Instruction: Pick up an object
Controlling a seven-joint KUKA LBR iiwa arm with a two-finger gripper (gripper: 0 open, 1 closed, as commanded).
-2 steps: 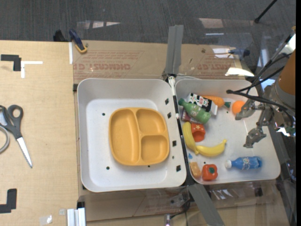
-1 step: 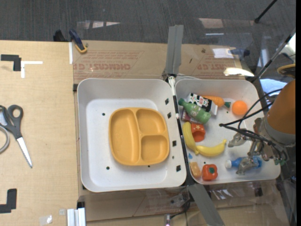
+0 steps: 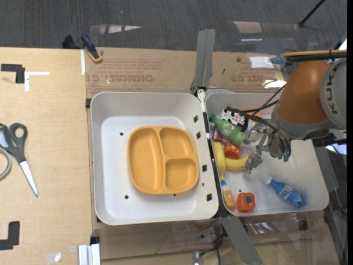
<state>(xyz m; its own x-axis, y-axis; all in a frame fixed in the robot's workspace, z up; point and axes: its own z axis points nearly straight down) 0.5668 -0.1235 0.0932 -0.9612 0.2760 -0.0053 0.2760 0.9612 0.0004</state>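
Banana (image 3: 227, 160) lies in the right bin (image 3: 317, 200), wedged among a green bottle (image 3: 229, 130) and other clutter; the gripper (image 3: 252, 162) hovers just beside it, fingers apart and empty, so closing may snag neighbours or slip off

Dark grey carpet floor (image 3: 165, 10) spans the top, from ten to two o'clock. A light wooden bench (image 3: 44, 148) fills the nine o'clock side, with scissors (image 3: 19, 153) lying on it. Brown cardboard (image 3: 143, 73) lies flat toward twelve o'clock, where bright glare patches catch the light.
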